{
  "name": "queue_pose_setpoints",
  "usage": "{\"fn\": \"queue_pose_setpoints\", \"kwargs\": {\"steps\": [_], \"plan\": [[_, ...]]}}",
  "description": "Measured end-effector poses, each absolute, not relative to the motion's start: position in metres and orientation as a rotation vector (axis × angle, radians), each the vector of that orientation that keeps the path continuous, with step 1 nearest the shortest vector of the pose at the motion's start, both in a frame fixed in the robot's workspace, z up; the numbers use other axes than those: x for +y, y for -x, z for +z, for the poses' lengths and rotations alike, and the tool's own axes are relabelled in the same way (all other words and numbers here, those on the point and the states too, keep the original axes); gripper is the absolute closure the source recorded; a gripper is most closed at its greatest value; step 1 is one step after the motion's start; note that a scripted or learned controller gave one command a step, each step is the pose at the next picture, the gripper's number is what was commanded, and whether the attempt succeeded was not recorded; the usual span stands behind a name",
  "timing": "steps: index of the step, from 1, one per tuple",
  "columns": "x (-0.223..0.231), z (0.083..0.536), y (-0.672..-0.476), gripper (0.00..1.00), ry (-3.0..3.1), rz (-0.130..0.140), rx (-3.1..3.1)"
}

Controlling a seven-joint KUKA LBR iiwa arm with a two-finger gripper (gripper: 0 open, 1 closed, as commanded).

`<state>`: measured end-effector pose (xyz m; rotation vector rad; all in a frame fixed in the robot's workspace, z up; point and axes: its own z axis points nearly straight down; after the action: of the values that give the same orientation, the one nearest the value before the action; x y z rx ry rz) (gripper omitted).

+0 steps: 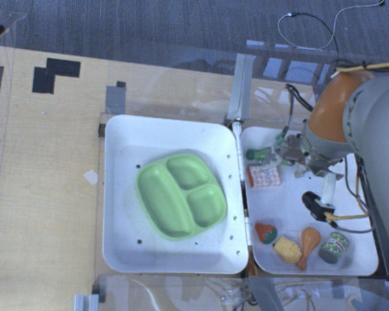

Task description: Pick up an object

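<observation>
My gripper (289, 153) hangs over the back of the right bin (354, 265), under the orange-banded wrist. Just to its left a small green object (257, 153) lies by the bin's left wall; whether the two touch is unclear. A red-and-white checked packet (264, 177) lies just in front of that. Along the bin's front edge sit a red toy fruit (265, 233), a yellow corn cob (285, 247), an orange drumstick (308, 244) and a small green-labelled can (334, 248).
The left bin (115, 246) holds a green divided plate (180, 196). The grey arm covers the right bin's far right side. A metal post (240, 88) stands behind the wall between the bins.
</observation>
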<state>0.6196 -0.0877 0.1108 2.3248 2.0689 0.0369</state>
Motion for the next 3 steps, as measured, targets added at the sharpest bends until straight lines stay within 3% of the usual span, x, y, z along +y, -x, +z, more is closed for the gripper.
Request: {"fn": "queue_pose_setpoints", "kwargs": {"steps": [1,2,3], "plan": [[-0.116,0.087,-0.665,0.0,-2.321,-0.025,2.15],[-0.106,0.089,-0.552,0.0,-2.273,0.011,2.159],[-0.154,0.09,-0.644,0.0,-2.321,-0.012,2.128]]}}
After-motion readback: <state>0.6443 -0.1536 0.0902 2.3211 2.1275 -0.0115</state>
